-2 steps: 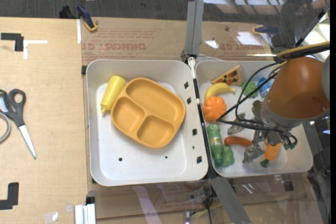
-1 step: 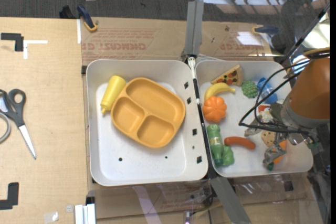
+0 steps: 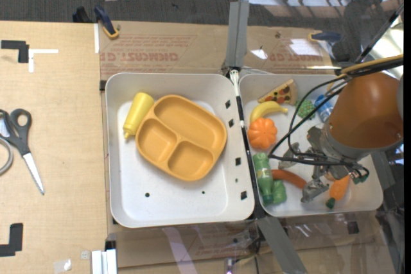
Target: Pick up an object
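My gripper (image 3: 319, 187) is low in the right bin (image 3: 366, 205), near its front edge, under the arm's orange band (image 3: 365, 113). A small orange carrot (image 3: 339, 188) lies just right of the gripper and touches it or nearly so. A longer red-orange carrot (image 3: 289, 178) lies just to the left. Further left in this bin are a green bottle (image 3: 262, 165), a green pepper (image 3: 274, 193), an orange pumpkin (image 3: 262, 133), a banana (image 3: 266, 111) and a pizza slice (image 3: 279, 94). The wrist hides the bin's right part.
The left bin (image 3: 122, 202) holds a yellow divided plate (image 3: 182, 136) and a yellow bottle (image 3: 137, 114). Scissors (image 3: 22, 144) lie on the bench at far left. Cables (image 3: 302, 131) hang from the wrist over the right bin. A green and a blue item (image 3: 314, 107) sit behind the arm.
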Controlling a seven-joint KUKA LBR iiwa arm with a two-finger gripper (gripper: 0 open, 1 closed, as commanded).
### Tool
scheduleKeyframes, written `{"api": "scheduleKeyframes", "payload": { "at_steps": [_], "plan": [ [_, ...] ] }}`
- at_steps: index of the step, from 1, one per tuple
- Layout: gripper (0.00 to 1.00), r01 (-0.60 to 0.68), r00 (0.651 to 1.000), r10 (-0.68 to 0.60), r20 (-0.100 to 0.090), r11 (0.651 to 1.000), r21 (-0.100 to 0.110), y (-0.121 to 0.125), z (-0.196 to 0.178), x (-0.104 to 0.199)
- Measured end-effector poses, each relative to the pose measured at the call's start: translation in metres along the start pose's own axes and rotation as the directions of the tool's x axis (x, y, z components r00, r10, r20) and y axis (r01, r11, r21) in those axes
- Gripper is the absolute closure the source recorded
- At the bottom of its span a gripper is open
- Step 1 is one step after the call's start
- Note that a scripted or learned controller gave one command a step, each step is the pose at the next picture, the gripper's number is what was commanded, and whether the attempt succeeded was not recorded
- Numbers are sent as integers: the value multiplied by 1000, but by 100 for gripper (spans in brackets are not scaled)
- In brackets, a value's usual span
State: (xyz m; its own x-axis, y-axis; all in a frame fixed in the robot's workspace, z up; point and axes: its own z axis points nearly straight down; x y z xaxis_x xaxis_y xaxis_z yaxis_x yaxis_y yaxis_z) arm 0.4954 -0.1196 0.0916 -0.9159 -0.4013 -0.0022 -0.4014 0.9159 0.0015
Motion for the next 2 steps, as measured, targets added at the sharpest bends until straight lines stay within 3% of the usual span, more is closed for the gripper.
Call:
{"api": "scheduleKeyframes", "payload": {
  "at_steps": [1, 2],
  "plan": [
    [0, 166, 986, -166, 1, 986, 3, -29, -1, 21],
    [100, 164, 986, -164, 5, 986, 4, -29, -11, 19]
  ]
}}
